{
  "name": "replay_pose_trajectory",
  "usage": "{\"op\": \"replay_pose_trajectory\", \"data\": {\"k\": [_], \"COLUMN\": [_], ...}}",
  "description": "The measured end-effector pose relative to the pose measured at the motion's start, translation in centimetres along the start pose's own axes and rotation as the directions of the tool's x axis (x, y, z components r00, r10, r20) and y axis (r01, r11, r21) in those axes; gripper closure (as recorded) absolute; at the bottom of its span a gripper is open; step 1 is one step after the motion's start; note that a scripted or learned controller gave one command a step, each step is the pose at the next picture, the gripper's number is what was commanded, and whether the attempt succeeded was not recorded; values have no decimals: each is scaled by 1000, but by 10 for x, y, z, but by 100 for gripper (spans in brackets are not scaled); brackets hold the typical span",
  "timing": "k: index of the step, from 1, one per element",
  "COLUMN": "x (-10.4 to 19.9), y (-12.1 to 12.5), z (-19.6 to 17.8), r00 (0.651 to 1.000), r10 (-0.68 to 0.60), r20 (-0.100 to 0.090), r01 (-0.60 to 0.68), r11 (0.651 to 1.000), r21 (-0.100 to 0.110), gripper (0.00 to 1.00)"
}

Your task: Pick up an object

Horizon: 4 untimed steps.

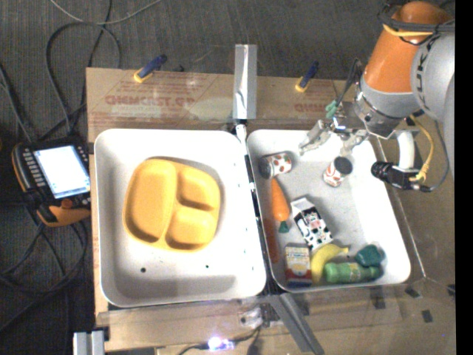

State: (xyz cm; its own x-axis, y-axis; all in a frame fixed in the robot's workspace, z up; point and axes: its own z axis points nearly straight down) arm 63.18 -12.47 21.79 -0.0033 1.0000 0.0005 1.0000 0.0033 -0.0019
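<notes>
My gripper [326, 145] hangs over the back of the right bin [395, 220], its fingers spread open with nothing between them. Just below it lies a small red and white piece [333, 173]. A spotted red and white cup [278, 164] lies to its left. Further forward are a carrot [278, 200], a black and white carton [313, 225], an orange box [296, 262], a banana [328, 257], a green bottle [353, 272] and a teal piece [372, 255].
The left bin [111, 272] holds a yellow divided plate [174, 202]. A metal post [244, 80] stands behind the seam between the bins. Two clamps [150, 66] [307, 75] grip the cardboard at the back. A pendant with a lit screen [55, 172] lies left of the bench.
</notes>
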Motion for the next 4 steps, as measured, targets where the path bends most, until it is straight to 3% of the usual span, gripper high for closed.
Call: {"op": "replay_pose_trajectory", "data": {"k": [1, 2, 3, 4], "x": [0, 10, 10, 70], "y": [-26, -64, -62, -31], "z": [20, 128, 117, 35], "r00": [999, 982, 982, 982], "r10": [-33, -189, -189, -188], "r20": [3, 6, 7, 2], "r01": [33, 189, 189, 188], "r11": [999, 982, 982, 982], "r21": [0, -13, -19, -1], "gripper": [0, 0, 100, 100]}}
